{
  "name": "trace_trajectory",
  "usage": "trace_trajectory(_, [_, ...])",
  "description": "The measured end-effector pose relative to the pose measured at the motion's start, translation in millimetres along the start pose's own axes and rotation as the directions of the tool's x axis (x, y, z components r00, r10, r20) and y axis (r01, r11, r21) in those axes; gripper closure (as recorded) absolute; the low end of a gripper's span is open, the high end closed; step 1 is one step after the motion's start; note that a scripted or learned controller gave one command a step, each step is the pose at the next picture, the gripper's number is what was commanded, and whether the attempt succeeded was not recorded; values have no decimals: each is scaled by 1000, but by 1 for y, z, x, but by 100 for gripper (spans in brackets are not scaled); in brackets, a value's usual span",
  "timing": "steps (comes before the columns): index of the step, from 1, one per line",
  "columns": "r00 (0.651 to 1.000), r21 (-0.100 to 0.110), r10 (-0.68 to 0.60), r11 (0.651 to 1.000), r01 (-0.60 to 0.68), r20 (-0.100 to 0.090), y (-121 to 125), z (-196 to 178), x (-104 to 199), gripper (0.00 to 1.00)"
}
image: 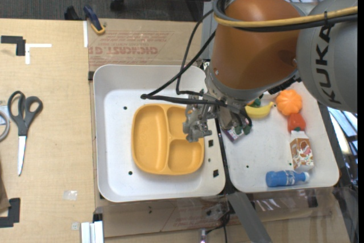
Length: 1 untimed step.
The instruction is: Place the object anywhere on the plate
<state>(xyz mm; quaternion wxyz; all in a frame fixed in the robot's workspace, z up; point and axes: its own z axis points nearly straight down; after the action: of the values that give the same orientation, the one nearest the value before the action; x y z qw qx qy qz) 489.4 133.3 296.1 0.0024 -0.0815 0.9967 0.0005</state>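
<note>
Over the right edge of the yellow plate (pixel 165 139) hangs the gripper (pixel 196 125); I cannot tell what state it is in, nor whether it carries anything (the likeliest objects, like the orange (pixel 289 101), lie right of the plate).

Yellow-orange plate (pixel 165 139), white bins (pixel 114 122), orange fruit (pixel 289 102), yellow banana (pixel 260 110), blue bottle (pixel 286 178), black-handled scissors (pixel 24 114)
</note>
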Motion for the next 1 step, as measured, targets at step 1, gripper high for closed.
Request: trace_trajectory(1, [1000,0,0,1000,0,0,0,0,0,0])
